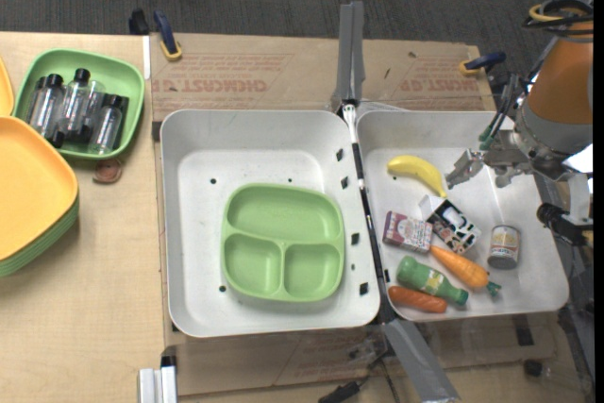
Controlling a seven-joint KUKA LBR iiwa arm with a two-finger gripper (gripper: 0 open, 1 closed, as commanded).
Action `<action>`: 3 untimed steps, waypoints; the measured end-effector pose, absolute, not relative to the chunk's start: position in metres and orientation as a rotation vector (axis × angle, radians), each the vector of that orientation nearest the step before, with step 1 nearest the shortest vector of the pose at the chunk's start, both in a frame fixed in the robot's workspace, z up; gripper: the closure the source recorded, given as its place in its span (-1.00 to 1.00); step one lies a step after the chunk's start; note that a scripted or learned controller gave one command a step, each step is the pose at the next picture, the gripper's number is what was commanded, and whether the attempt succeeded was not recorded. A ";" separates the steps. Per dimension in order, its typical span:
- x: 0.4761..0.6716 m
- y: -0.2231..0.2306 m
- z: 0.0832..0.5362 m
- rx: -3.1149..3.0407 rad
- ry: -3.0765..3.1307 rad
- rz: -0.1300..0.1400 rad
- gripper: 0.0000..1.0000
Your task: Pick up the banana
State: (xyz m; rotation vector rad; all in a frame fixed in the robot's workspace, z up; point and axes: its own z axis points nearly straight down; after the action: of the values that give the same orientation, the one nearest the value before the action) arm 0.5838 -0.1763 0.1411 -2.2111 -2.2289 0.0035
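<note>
The curved yellow banana (418, 171) lies in the right white plastic bin (547, 297), near its back left corner. The grey 2-finger gripper (469, 167) hovers just to its right, seemingly apart from it; whether it is clenched cannot be told.

A green divided plate (283, 243) sits in the left bin (189, 203), far left of the gripper. Below the gripper lie a small can (505, 246), a carrot (461, 266), a green bottle (429, 282), a pink carton (408, 231) and a patterned box (454, 226)
</note>
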 end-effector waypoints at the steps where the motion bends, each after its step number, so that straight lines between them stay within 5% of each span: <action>1: 0.616 -0.142 0.145 -2.048 -2.384 0.001 -1.00; 2: 0.639 -0.146 0.104 -2.300 -2.167 -0.019 -1.00; 3: 0.643 -0.130 0.147 -2.445 -1.974 0.002 -1.00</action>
State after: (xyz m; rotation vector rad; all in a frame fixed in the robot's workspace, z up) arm 0.6427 -0.1298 0.1465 -2.4455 -1.9742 0.0023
